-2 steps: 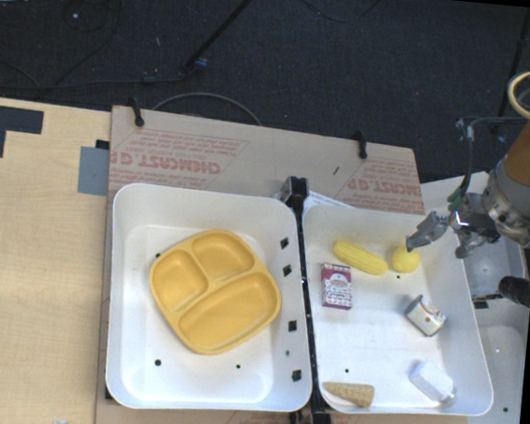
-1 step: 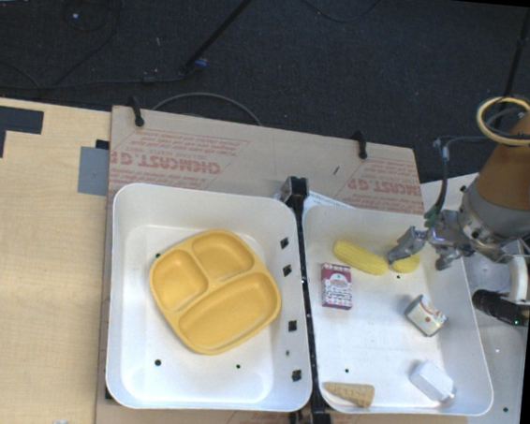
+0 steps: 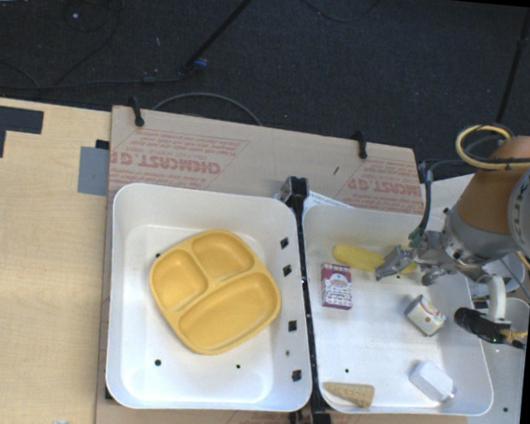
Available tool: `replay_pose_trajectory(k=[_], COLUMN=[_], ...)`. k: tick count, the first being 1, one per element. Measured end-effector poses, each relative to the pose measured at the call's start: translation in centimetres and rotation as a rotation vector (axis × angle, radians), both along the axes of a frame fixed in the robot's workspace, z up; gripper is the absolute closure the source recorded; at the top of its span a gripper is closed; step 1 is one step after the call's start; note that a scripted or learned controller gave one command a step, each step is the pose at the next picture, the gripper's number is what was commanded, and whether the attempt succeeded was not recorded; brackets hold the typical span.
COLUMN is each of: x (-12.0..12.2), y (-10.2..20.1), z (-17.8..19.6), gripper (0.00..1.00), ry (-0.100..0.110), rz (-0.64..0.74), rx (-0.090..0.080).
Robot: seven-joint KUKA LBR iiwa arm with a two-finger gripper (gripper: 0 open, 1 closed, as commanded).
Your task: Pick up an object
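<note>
The grey arm with its orange band reaches in from the right of the frame, and its two-finger gripper (image 3: 408,262) sits low over the upper part of the right white bin (image 3: 472,393). The jaws appear spread a little, with nothing visibly held between them, though the dark metal makes that reading uncertain.

The likeliest target is the yellow banana-shaped object (image 3: 358,258), which lies in the upper middle of the right bin, just to the left of the jaws and nearly touching them. Its long axis runs roughly left to right across the frame, so the jaws would need to shift left and close across its narrow width.

Other things share that bin: a small red and white card box (image 3: 336,286) below the yellow piece, a small grey and white cylinder (image 3: 424,315) below the gripper, a white block (image 3: 431,380) toward the lower right, and a tan wedge (image 3: 349,393) on the lower rim.

The left white bin (image 3: 128,352) holds a yellow three-compartment plastic tray (image 3: 215,291), well apart from the gripper.
</note>
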State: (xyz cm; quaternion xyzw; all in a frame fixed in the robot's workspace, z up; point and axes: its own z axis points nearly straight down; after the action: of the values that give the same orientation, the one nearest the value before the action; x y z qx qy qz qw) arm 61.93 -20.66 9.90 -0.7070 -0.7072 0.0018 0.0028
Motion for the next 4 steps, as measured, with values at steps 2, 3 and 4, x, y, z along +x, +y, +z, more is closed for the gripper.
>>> replay_pose_trajectory(k=[2,3,4], x=[-0.7,-0.8,-0.7], y=[-0.6,-0.2,-0.3], z=[6.4,12.8,18.1], gripper=[1.0,1.0,1.0], ry=[-0.009,-0.011,-0.01], rz=[-0.002,0.001,0.002], rx=[-0.003,-0.003,-0.003])
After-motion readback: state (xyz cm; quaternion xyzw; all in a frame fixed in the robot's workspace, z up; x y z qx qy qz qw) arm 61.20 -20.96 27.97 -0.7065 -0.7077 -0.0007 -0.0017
